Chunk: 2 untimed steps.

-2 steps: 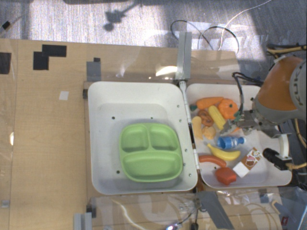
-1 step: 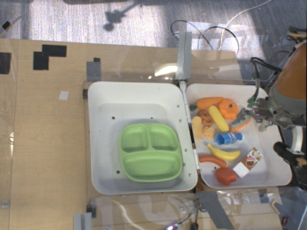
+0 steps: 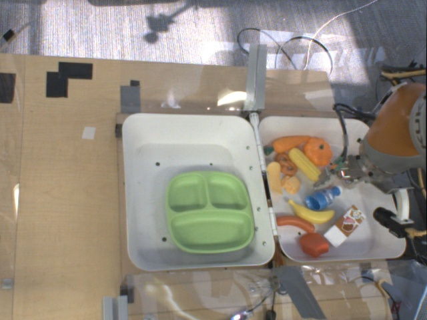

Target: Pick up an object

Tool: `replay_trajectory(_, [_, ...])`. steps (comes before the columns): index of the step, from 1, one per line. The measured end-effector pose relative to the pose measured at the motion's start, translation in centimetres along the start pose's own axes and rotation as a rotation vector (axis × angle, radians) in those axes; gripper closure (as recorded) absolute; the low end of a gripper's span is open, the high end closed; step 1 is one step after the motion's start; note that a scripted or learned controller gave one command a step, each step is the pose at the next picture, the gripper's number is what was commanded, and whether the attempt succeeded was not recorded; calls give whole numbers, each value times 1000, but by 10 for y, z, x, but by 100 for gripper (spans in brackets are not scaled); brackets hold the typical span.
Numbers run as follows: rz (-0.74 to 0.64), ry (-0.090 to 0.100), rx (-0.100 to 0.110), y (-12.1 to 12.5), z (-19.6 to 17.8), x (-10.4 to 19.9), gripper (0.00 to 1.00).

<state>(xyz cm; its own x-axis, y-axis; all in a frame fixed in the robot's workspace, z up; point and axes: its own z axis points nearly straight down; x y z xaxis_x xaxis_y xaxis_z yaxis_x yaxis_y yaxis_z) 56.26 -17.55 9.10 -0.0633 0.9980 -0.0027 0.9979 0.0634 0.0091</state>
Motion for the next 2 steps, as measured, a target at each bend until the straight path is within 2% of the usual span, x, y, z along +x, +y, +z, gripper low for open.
replay_trajectory(1, [-19, -1, -3, 42, 2, -5, 0])
replay_trajectory(2, [-22, -1, -8, 44, -10, -4, 100])
